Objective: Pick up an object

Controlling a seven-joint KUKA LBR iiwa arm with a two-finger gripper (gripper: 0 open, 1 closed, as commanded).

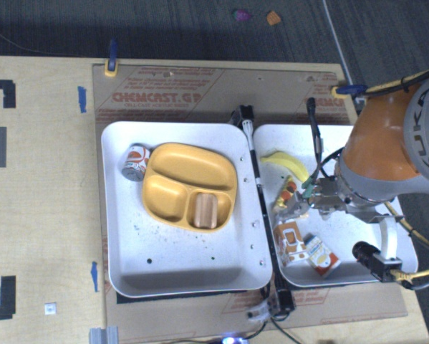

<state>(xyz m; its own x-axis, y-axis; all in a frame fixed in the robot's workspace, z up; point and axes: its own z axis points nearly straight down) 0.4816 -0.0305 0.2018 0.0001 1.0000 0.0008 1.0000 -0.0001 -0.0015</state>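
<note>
Pale wood counter [42, 213] lying under a brown cardboard sheet [200, 92] (blue clips at its edges), dark carpet [164, 13] showing beyond, left bin [121, 264] holding a yellow divided tray [178, 170], gripper [291, 205] hovering in the right bin [343, 274] near a banana [287, 165], its open-or-closed state impossible to tell.

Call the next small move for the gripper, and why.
Probably a short drop straight down. The gripper sits over the right bin, between the banana and the carton, with nothing seen between its fingers.
</note>
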